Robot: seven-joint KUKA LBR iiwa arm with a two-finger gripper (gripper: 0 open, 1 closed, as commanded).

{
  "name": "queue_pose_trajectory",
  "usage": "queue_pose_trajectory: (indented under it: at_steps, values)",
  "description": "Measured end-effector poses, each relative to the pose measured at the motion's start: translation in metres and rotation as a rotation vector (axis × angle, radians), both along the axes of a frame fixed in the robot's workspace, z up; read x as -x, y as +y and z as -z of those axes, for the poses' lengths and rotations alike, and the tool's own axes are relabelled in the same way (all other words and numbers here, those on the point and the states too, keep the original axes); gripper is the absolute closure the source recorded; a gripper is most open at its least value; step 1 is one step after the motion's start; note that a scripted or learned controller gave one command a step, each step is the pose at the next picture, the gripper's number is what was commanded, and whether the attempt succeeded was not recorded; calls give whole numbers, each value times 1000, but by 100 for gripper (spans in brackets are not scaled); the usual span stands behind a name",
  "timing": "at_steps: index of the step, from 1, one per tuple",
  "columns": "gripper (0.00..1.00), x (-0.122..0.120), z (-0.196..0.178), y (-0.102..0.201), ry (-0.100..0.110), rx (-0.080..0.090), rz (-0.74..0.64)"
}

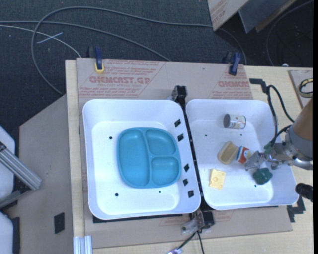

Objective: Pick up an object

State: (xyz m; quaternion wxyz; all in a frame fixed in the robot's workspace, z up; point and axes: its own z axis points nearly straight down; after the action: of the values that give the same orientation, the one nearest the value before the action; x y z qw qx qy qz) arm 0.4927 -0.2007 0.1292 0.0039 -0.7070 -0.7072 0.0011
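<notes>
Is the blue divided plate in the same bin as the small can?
No. The plate lies in the left bin, while the can is in the right bin.

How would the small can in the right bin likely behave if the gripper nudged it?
The can lies on its side, so it would probably roll rather than slide. It looks small and rigid, likely light. With open floor of the right bin around it, it could travel before stopping.

Dark carpet floor strewn with grey cables. Plywood surface clamped by blue clamps. Cardboard box at top. Aluminium rail at left.
</notes>
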Motion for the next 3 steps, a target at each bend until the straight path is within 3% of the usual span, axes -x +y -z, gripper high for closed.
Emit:
queue_pose_trajectory:
  at_steps: [1,2,3]
  values:
    - [0,1,46,1,-2,1,0]
    - [100,-1,33,0,-8,3,1]
    - [100,3,-11,-4,-11,6,1]
